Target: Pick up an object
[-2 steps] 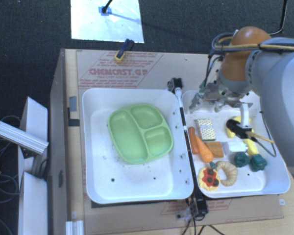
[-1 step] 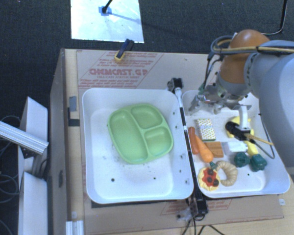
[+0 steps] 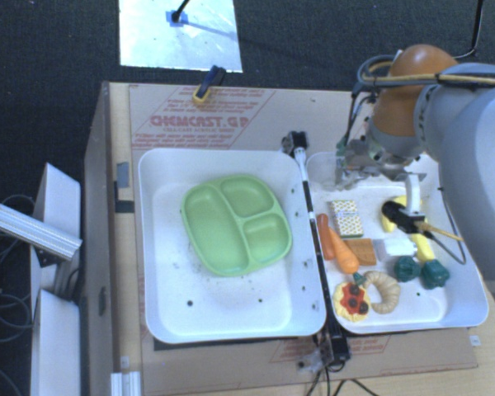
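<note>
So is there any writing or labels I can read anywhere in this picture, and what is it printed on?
"CHEMCAST GP": large red letters on the brown protective sheet under the bins.
Lines of smaller red print above and below that name: too blurred to read.
Red print on the sheet's front edge: too blurred to read.
Patterned small card in the right bin: no legible text.
</note>
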`<state>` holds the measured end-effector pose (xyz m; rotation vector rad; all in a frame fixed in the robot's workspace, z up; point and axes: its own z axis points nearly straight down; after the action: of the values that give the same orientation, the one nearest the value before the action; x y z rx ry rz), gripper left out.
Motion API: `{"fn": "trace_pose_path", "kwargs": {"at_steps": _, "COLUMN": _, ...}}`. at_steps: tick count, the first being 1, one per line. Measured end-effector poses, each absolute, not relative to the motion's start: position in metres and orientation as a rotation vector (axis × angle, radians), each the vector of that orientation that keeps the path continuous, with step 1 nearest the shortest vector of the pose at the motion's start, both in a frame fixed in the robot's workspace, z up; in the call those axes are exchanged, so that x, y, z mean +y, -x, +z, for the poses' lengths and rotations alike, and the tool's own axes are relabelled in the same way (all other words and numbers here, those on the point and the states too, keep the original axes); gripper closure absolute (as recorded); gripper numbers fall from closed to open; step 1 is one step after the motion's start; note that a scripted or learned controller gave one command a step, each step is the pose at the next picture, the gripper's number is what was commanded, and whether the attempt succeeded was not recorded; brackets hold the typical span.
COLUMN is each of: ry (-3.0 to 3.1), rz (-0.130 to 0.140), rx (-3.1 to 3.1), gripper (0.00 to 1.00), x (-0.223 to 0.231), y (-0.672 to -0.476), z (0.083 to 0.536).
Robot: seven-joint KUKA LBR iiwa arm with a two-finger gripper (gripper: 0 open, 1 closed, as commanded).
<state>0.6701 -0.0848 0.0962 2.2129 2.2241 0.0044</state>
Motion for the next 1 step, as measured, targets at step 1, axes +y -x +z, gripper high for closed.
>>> {"fn": "trace_pose_path", "kwargs": {"at_steps": 1, "ry": -2.213, "rz": 0.004, "rx": 2.224, "gripper": 0.0, "x": -0.0848, "y": -0.67, "z": 0.096}}
